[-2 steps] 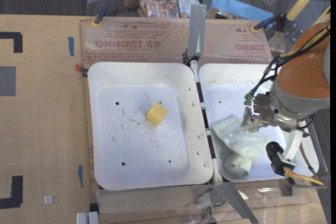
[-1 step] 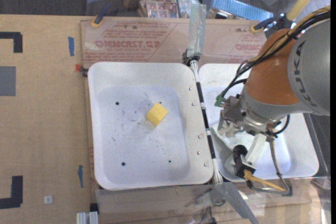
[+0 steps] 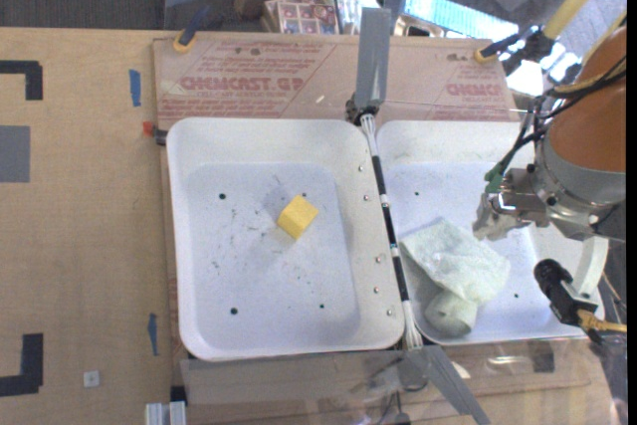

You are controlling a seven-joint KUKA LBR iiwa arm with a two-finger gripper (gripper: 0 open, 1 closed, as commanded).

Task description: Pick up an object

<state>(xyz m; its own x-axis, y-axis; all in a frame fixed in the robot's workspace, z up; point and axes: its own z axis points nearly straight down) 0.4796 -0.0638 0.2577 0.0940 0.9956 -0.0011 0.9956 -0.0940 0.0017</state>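
A small yellow block (image 3: 297, 216) lies near the middle of the left bin (image 3: 199, 164). In the right bin (image 3: 438, 149) a crumpled white cloth (image 3: 456, 257) lies at the front left, and a pale rounded object (image 3: 450, 315) sits partly under its front edge. My gripper (image 3: 495, 217) hangs over the right bin, just right of the cloth's upper edge. The grey and orange wrist (image 3: 587, 149) looms above it and hides the bin's right side.
A raised divider (image 3: 383, 214) separates the two bins. Brown cardboard sheets (image 3: 259, 85) lie behind the bins, with boxes and clutter beyond them. A black cable fitting (image 3: 557, 286) hangs off the arm over the right bin's front right corner.
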